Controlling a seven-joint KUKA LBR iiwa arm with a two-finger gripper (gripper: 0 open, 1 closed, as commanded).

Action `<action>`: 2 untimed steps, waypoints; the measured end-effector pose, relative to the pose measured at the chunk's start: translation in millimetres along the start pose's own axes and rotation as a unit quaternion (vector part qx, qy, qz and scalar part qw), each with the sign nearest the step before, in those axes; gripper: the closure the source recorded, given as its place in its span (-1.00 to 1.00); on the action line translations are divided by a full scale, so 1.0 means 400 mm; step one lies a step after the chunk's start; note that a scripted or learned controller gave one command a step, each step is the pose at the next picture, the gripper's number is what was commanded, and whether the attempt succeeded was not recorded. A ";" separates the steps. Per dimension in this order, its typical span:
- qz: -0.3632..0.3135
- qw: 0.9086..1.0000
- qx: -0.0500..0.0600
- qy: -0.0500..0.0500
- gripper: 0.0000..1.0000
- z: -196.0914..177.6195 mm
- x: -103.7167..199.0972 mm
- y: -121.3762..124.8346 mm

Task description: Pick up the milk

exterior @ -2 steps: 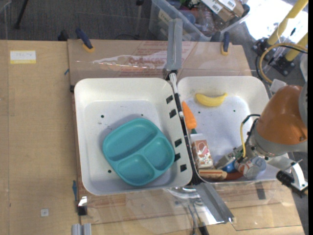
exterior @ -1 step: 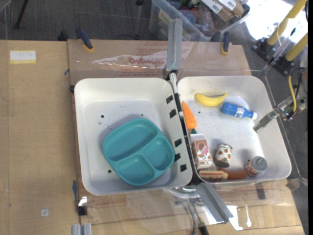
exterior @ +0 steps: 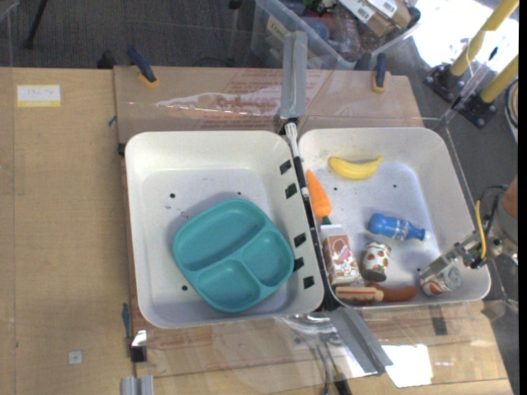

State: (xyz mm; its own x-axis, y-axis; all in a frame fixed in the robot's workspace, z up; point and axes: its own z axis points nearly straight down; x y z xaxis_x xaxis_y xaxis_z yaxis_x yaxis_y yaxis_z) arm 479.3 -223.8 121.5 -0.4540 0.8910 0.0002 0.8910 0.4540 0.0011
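At the front of the right bin (exterior: pixel 461 167) lay a hot dog (exterior: pixel 372 294). Just behind it was the milk (exterior: pixel 339 254). It was a small box, mostly white, with red and brown on its front. It lay close to the bin's left wall, near the front corner. A little round thing with red spots (exterior: pixel 376 259) sat just beside it on the right.

The gripper (exterior: pixel 453 263) was in the front right corner of the same bin, well apart from the milk. It hung just over a small tin (exterior: pixel 439 281). I could not tell if the gripper was open or closed, or if it touched the tin.

Farther back in that bin were a blue bottle (exterior: pixel 396 227), an orange carrot (exterior: pixel 318 193) along the left wall, and a yellow banana (exterior: pixel 355 166) near the back.

The left bin (exterior: pixel 156 159) held a teal plate (exterior: pixel 233 256) with three parts.

Both bins sat on a light brown wooden bench (exterior: pixel 58 220). A see-through sheet covered the bench behind them, with a blue clamp (exterior: pixel 146 74) and an orange one (exterior: pixel 379 81) at its back corners.

Past the bench was a grey floor (exterior: pixel 148 15). On it stood a clear tub (exterior: pixel 329 23) packed with odds and ends, and yellow poles (exterior: pixel 494 23) leaned off to the right.
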 end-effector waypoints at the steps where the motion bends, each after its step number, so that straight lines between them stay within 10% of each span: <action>1: 0.000 1.000 -0.004 0.001 -1.00 0.078 0.005 0.016; 2: -0.026 1.000 -0.001 -0.002 -1.00 -0.553 0.007 0.007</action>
